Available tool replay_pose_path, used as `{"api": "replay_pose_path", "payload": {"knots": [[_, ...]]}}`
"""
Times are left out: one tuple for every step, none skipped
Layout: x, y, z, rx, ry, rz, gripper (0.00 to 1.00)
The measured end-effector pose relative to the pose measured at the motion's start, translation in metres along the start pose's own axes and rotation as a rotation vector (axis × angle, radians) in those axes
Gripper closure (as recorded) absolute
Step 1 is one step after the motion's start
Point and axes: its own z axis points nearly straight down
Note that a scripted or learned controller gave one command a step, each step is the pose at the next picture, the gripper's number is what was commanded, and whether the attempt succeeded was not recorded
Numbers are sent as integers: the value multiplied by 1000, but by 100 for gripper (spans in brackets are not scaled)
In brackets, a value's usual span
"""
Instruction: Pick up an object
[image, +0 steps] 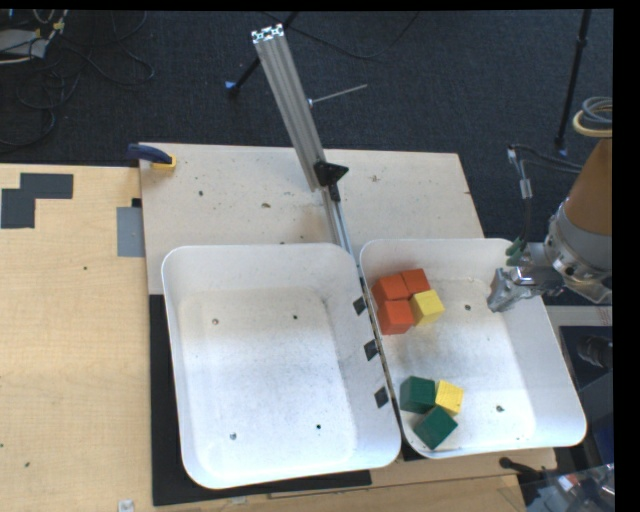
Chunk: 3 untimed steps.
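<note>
The end effector (503, 290) is seen over the right bin (530, 420) with nothing held; its opening cannot be told. The orange blocks (397, 298) and yellow block (428, 305) lie touching, so a clean single grasp could be spoiled.

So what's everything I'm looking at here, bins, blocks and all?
white bins: 2, side by side on the bench; left bin, right bin
orange blocks: 2 or 3 clustered, right bin, by its left wall
yellow blocks: 2, one touching the orange ones, one near the front
green blocks: 2, right bin front; and
blue clamp: 1, bench's far left corner
aluminium post: 1, slanted, behind the bins
gripper: 1, grey, over right bin's right edge
</note>
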Motion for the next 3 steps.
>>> {"api": "replay_pose_path", "payload": {"knots": [[-1,0,-15,4,1,-2,100],[42,20,1,8,3,-2,100],[94,47,4,5,3,-3,100]]}}
